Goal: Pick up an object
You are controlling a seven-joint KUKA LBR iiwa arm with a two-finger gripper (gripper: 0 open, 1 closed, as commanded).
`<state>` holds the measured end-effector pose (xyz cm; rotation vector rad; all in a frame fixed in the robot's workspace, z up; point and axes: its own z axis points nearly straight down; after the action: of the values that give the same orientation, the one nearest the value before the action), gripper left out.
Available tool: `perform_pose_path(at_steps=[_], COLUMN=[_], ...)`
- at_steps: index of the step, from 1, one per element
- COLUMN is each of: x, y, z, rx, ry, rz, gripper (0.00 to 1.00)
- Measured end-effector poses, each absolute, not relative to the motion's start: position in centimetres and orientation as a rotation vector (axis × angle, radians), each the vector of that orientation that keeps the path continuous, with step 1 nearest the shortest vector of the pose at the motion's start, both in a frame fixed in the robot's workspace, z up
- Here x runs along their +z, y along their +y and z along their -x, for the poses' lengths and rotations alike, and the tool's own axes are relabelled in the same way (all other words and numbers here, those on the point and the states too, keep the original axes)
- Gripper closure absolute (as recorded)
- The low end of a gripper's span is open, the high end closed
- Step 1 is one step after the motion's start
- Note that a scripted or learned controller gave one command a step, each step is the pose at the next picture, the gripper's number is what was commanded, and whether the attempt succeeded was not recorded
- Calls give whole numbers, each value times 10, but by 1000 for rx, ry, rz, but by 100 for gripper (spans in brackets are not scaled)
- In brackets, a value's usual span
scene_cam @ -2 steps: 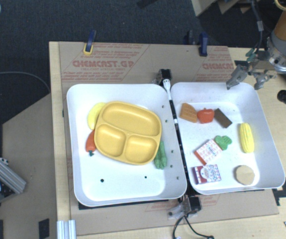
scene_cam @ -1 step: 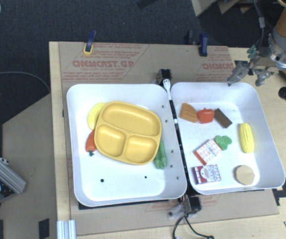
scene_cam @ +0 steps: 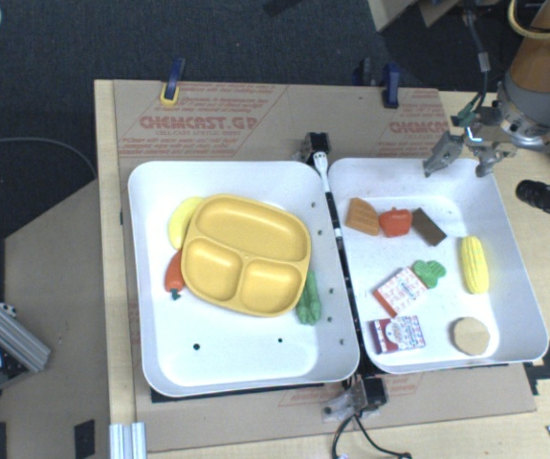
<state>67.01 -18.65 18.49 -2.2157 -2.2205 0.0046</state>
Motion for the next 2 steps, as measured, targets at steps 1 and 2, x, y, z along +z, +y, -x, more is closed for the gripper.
perform_pose_path(at_steps=[1, 2], x=[121, 82], y=[-186, -185], z=[-665, -664], rx=[6, 4], ry=[-2217, -2220], rz=[2216, 2216], gripper=[0, 0])
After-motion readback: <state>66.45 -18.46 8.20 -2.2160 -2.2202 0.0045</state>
